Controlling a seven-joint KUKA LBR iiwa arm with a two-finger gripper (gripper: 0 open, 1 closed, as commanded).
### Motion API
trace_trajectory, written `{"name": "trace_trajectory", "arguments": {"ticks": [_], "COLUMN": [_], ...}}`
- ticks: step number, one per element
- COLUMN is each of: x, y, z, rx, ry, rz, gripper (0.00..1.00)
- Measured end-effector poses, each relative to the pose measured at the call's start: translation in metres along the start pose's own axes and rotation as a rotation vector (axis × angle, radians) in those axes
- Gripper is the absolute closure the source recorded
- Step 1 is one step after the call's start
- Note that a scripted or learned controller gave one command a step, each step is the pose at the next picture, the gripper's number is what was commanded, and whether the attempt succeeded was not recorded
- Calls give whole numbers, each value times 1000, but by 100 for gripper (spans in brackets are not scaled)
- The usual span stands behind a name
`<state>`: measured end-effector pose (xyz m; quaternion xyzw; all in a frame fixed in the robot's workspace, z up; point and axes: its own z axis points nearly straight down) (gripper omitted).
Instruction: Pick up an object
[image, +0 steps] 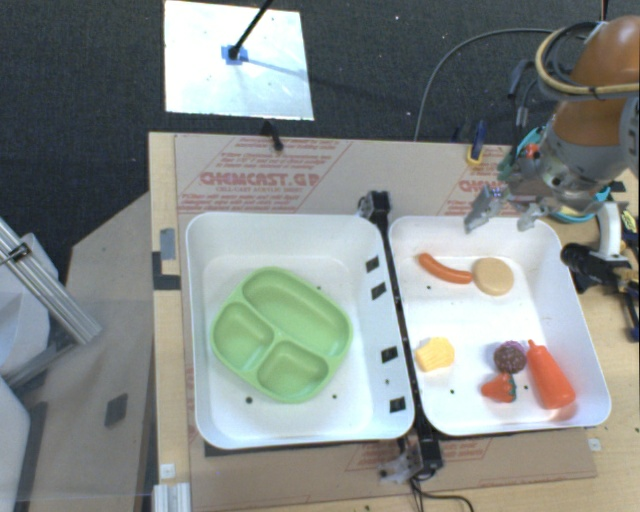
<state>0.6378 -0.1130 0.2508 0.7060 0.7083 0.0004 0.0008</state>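
Above the right bin (575, 300), the pincer (503, 212) is held open, empty; the sausage (444, 268), judged light and slippery, is best gripped mid-length.

Red "CHEMCAST GP" print on board (262, 170) beneath bins.

Arm reaching in from right, orange band above wrist; hand (505, 214) pointing down, fingers spread, nothing between.

Gripper (505, 212) above right bin (580, 300) rim (jaws seemingly apart).
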Motion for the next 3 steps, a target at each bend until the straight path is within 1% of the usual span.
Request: {"name": "trace_trajectory", "arguments": {"ticks": [1,2,3], "x": [0,-18,-5], "y": [1,19,9], "z": [-12,-136,-296], "rx": [-4,-15,-20], "ry": [0,-4,-4], "rz": [-3,-3,-4], "gripper": [100,100,100]}}
